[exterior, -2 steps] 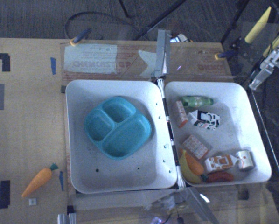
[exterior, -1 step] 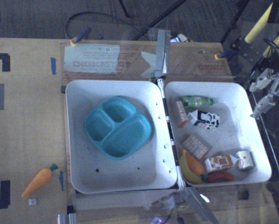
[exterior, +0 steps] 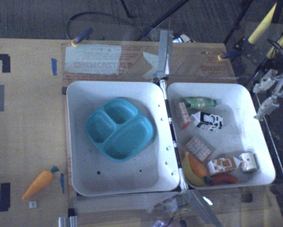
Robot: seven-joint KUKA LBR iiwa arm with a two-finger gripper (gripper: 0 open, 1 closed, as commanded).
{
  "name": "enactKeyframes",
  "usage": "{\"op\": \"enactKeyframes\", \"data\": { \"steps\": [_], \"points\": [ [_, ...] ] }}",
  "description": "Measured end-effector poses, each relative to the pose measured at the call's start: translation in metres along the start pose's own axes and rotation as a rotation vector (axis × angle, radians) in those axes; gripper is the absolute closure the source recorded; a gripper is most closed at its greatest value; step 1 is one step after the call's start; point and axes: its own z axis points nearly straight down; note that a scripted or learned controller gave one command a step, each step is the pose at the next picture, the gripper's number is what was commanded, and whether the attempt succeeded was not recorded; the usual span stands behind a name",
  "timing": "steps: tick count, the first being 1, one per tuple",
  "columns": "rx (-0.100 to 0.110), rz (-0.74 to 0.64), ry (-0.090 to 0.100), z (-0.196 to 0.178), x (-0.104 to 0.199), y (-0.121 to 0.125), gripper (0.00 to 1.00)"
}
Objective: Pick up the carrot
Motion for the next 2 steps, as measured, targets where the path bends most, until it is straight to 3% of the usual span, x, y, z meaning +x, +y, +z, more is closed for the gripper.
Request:
{"op": "enactKeyframes", "data": {
  "steps": [1, 2],
  "points": [
    [0.0, -0.028, -0.005, -0.12, -0.015, 0.032, 0.0],
    [0.0, -0.253, 0.0, -0.065, -0.025, 0.011, 0.0]
  ]
}}
